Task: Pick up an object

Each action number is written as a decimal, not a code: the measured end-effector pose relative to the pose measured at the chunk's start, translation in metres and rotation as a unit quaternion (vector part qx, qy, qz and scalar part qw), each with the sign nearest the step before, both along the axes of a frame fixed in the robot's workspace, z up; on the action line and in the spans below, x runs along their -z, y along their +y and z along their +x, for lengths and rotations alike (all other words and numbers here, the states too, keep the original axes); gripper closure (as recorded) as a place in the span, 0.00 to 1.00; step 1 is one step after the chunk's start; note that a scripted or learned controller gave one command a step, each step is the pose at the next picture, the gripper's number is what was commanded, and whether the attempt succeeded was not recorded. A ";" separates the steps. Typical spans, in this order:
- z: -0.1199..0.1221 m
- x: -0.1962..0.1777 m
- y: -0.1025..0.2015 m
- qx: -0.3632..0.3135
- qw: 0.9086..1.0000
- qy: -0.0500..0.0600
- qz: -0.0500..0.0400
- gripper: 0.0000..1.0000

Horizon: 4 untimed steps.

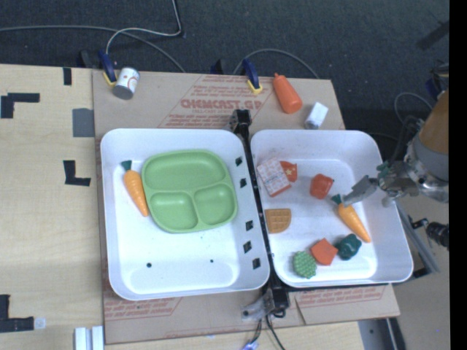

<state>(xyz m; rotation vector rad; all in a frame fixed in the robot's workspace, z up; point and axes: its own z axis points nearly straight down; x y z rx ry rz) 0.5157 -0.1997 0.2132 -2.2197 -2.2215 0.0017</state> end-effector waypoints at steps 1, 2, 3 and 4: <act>0.008 0.119 -0.022 0.000 1.000 -0.001 0.000 0.00; -0.018 0.126 0.014 0.000 1.000 -0.004 -0.002 0.00; -0.017 0.116 0.014 0.000 1.000 -0.005 -0.002 1.00; -0.004 0.002 0.103 -0.001 1.000 -0.001 0.000 1.00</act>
